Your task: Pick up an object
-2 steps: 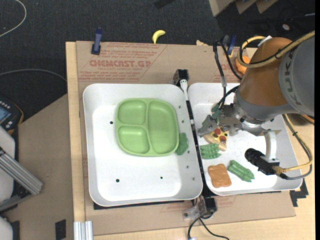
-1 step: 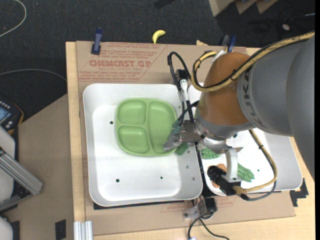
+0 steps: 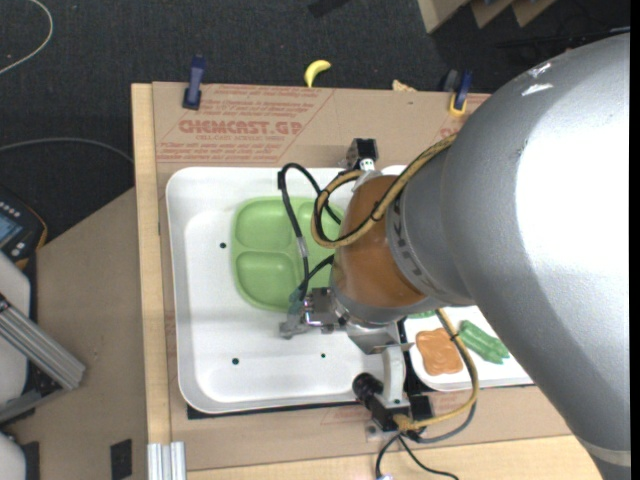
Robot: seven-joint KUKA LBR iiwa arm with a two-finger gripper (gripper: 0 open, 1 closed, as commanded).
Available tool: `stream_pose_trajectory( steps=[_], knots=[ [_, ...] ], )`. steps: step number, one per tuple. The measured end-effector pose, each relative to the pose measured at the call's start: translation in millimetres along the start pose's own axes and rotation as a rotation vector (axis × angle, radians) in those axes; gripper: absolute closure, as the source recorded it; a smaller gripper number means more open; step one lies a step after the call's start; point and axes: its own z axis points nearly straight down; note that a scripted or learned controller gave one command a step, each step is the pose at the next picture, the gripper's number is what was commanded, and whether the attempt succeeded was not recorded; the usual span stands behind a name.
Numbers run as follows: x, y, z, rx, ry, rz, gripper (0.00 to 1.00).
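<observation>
**Green tray under the arm in the left bin**

Green plastic, pale and glossy, marks the main thing in the left bin (image 3: 200, 298): a shallow divided tray (image 3: 262, 248) with rounded compartments, lying flat on the white floor toward the bin's far side. Its right part is hidden under the arm (image 3: 520, 198), which reaches in from the right and covers much of the view with its grey body and its orange band (image 3: 372, 253).

The gripper (image 3: 300, 318) sits low over the left bin, just at the near right corner of the green tray. Whether it touches the tray cannot be told from this angle, and whether it is released or clenched cannot be told either, since the wrist and its cables (image 3: 300, 208) block the tip. Nothing can be seen grasped.

In the right bin (image 3: 500, 378), mostly covered by the arm, two small things lie close together near the near edge: an orange-brown piece (image 3: 438, 351) and a darker green piece (image 3: 482, 342) just to its right.

Both bins rest on a brown cardboard sheet (image 3: 240, 123) printed with red lettering, laid on the tabletop and held at its far edge by blue clamps (image 3: 194, 81). A small yellow object (image 3: 317, 70) lies beyond that edge on the dark floor (image 3: 150, 18).
</observation>
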Motion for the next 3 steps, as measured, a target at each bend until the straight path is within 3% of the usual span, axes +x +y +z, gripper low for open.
stream_pose_trajectory(
  steps=[1, 2, 3],
  knots=[
    [-2.9, 1.9, -15.7, -0.006, 0.000, 0.006, 1.00],
    [110.6, 10.0, -124.7, -0.013, 0.007, -0.009, 1.00],
    [54.9, 22.3, -166.6, -0.007, 0.000, 0.009, 1.00]
  ],
)
